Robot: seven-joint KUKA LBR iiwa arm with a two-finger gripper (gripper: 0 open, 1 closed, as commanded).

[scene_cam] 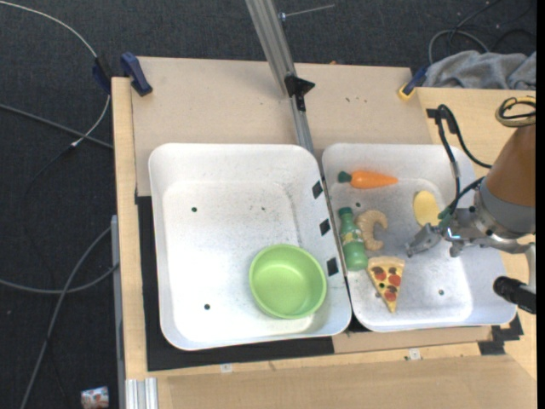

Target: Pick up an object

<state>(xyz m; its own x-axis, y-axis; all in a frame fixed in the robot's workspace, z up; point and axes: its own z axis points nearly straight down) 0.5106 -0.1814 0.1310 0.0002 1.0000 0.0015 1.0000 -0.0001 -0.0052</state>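
Tabletop [221, 92]: tan board, blue clamps [136, 73] at the far corners. Two white bins rest directly on it, touching: left bin [170, 164], right bin [426, 313]. Black mat [157, 360] beneath.

My arm [515, 186] carries a broad orange band above a grey wrist housing. Black cables run along my side. My jaws assembly [436, 237] is dark grey metal, with a small blue-lit spot near its base.

right bin: carrot [372, 178] | bottle [351, 239] | pizza slice [387, 279] | yellow piece [426, 204]
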